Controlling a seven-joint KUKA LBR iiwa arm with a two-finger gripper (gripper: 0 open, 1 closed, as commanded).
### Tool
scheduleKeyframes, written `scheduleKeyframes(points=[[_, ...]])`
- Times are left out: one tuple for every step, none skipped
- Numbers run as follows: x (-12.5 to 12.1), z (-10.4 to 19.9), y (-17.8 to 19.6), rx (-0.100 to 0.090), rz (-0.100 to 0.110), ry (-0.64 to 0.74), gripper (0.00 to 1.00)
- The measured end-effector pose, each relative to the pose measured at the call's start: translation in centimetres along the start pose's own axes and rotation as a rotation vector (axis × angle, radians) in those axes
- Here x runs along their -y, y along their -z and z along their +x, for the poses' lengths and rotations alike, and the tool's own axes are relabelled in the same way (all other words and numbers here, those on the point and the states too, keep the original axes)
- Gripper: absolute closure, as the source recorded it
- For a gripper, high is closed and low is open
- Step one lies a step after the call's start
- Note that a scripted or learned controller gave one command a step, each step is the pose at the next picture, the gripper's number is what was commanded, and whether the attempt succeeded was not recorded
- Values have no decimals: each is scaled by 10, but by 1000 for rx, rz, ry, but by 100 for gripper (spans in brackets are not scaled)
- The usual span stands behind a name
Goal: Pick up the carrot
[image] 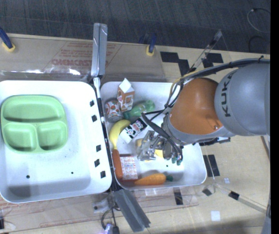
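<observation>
The carrot [149, 180] is orange and lies flat along the near wall of the right bin [196, 171], pointing left. My gripper [155, 150] hangs over the middle of that bin, a little above and behind the carrot and apart from it. Its metal fingers point down and left among the other items, and nothing of the carrot is between them. The arm's orange band [195, 108] and grey body cover the bin's right part.
In the right bin lie a banana [117, 131], a small milk carton [126, 95], a can [113, 110], a green bottle [140, 108], a sausage with a label [124, 166]. The left bin [47, 179] holds a green compartment tray [33, 122].
</observation>
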State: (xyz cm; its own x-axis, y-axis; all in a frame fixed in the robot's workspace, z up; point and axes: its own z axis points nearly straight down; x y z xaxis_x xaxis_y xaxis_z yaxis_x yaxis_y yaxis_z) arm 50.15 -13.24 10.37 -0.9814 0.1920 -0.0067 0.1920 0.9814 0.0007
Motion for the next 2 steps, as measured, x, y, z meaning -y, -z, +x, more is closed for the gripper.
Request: scheduleKeyframes(points=[[0,0,0,0,0,0,0],[29,-123,-12,-7,3,-178,0]])
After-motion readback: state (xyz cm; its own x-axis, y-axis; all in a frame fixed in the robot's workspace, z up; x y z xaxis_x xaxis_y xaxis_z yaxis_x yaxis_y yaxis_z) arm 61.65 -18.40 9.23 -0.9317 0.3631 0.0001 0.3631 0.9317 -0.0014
